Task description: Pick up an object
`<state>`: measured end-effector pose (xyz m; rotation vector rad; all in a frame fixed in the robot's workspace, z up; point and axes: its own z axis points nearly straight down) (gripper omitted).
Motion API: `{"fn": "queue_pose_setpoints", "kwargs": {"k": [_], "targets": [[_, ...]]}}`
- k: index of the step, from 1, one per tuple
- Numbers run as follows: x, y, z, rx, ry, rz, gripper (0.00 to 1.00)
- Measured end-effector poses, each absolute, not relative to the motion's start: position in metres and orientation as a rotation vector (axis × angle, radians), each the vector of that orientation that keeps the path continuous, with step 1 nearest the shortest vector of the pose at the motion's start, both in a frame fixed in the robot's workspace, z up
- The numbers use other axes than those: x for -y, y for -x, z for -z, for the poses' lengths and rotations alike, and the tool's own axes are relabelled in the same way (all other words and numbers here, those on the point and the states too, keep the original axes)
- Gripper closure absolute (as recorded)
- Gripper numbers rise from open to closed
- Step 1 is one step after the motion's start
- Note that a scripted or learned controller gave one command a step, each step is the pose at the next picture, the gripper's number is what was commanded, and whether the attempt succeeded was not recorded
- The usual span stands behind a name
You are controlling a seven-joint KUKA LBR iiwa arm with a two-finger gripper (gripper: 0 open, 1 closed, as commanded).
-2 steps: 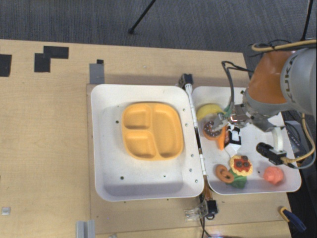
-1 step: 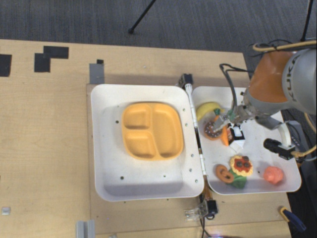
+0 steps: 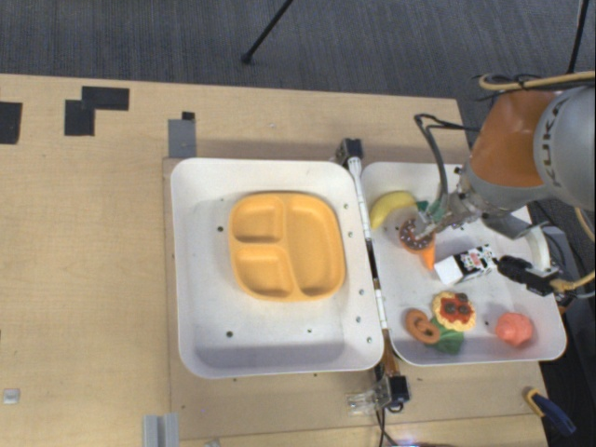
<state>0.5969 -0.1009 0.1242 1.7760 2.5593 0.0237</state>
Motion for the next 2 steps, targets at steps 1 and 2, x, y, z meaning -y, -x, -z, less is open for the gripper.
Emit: {"fn": "queue_pose_setpoints", "kwargs": {"k": [1,2], "targets": [[0.101,-0.597,-0.124,-2.56,-1.777,-0.023,0.0],[0.098,-0.606,-0.1,-2.756,-1.491,-0.006,0.0]]}}
